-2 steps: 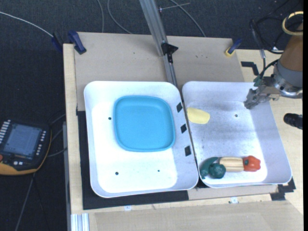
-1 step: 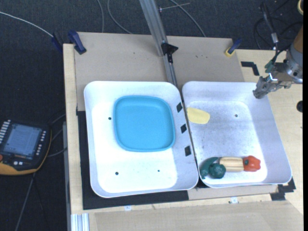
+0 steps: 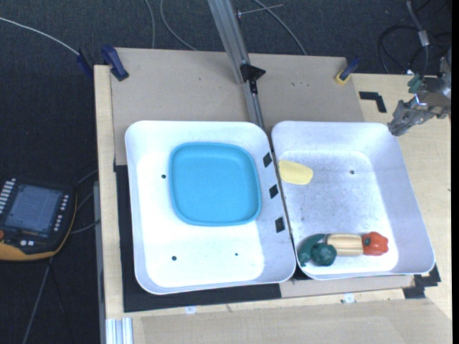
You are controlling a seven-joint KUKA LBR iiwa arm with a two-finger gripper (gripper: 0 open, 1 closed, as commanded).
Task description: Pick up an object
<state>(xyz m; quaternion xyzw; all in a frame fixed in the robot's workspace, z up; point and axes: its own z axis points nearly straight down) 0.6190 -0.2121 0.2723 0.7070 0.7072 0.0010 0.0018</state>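
Currently the end effector (image 3: 403, 120) hangs off the right bin's (image 3: 401, 192) far-right corner, above the counter (image 3: 186, 84); cannot tell its state. Candidates: yellow piece (image 3: 295, 172) by the left wall; green lump (image 3: 318, 252), tan stick (image 3: 345, 244), red piece (image 3: 375, 244) touching along the near wall, awkward to grasp. Blue tray (image 3: 215, 183) sits in the left bin (image 3: 143, 192).

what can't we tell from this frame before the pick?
- Gripper, camera view: small, dark and blurred at the right bin's upper right corner; its finger state is unreadable.
- Arm: cut off by the right frame edge.
- Green, tan and red objects at the bin's near wall: too small to tell one toy from several touching.
- Yellow piece: blurred, identity unclear.
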